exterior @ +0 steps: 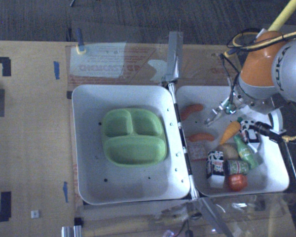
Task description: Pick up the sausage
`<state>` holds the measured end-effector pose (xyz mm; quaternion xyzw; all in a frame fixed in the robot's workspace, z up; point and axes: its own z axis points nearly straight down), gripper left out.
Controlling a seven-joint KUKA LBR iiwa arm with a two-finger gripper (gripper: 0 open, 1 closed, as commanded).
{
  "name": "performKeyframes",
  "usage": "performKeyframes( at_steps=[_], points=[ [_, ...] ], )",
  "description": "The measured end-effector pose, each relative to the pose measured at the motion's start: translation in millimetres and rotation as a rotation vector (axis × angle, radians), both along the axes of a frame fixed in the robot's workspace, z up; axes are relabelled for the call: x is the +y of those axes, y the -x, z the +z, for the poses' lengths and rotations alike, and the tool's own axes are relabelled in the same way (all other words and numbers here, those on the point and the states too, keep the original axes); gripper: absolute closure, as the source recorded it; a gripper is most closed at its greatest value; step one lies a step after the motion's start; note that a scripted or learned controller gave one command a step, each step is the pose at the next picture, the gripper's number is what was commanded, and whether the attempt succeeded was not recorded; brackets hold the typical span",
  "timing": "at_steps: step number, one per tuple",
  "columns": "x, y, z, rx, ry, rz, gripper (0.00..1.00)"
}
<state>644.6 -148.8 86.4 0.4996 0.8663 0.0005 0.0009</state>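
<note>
A reddish-brown sausage lies in the back left part of the right bin. A second, similar red-orange piece lies a little nearer, beside the bin's left wall. My gripper hangs over the right bin just right of the first sausage and behind the second one. It is open with nothing between its fingers. The grey arm with its orange band reaches in from the upper right.
In the right bin, a carrot, a green bottle, a black-and-white carton, a dark can and a red tomato crowd the front right. The left bin holds a green divided plate. Cables hang by the wrist.
</note>
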Motion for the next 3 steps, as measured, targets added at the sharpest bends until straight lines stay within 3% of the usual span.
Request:
performKeyframes(
  at_steps=[1,2,3],
  points=[
    [-66,-12,112,-0.006,0.003,0.009,0.00],
    [17,-21,0,0.006,0.000,-0.052,0.00],
    [16,-1,0,-0.001,0.000,0.173,0.00]
  ],
)
